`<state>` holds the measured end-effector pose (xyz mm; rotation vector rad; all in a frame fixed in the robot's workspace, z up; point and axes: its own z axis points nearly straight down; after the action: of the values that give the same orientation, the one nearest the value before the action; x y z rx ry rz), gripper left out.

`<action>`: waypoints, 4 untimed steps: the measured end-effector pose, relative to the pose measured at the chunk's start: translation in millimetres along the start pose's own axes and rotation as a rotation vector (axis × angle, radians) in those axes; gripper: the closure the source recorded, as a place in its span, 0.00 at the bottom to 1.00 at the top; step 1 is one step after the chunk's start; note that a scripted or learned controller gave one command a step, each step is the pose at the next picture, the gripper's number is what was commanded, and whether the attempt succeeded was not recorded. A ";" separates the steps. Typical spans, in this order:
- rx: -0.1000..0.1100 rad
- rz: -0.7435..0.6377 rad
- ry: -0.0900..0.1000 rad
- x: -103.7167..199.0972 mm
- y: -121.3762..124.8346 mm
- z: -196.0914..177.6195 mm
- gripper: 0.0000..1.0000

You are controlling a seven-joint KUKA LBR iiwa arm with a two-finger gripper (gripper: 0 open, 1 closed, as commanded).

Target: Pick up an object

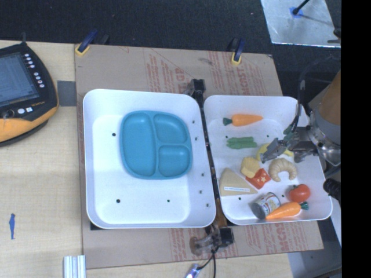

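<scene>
Over the right bin (220, 106) I see the tool (279, 148) spread wide, grasping nothing, just above the croissant (283, 168) and beside the yellow piece (250, 166).

The arm (326, 106) reaches in from the right edge, its wrist angled down and leftward. Its gripper (277, 149) hangs low, dark fingers (272, 151) spread apart and pointing left.

The claw (277, 149) hides part of a yellow item (268, 150); the arm (324, 120) is cut off.
</scene>
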<state>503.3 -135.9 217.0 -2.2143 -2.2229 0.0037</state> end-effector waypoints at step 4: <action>0.003 -0.002 0.001 38.4 128.5 114.5 1.00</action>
<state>631.1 -96.9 101.9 -2.2095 -2.2235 0.0067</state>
